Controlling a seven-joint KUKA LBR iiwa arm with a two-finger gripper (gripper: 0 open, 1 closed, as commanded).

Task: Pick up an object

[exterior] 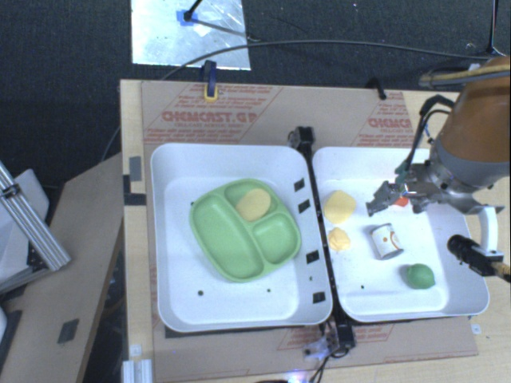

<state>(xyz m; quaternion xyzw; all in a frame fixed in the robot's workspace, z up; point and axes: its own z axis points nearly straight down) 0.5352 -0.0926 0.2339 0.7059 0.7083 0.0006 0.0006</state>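
My gripper (385, 199) hangs over the right bin (359, 298), above its upper middle, coming in from the right under the grey and orange arm. Just below it lies a small white cup-like object (386, 240) on its side. A yellow piece (339, 206) lies left of the gripper, and a smaller yellow piece (339, 238) lies below that. A green round object (418, 276) rests near the bin's lower right. A bit of red (402, 201) shows by the gripper. I see nothing between the fingers.
The left bin (180, 294) bears a green divided plate (239, 230) with a yellow item (254, 204) in its upper compartment. A black clip strip (314, 230) runs between the bins. A black part (467, 250) juts over the right bin's right edge.
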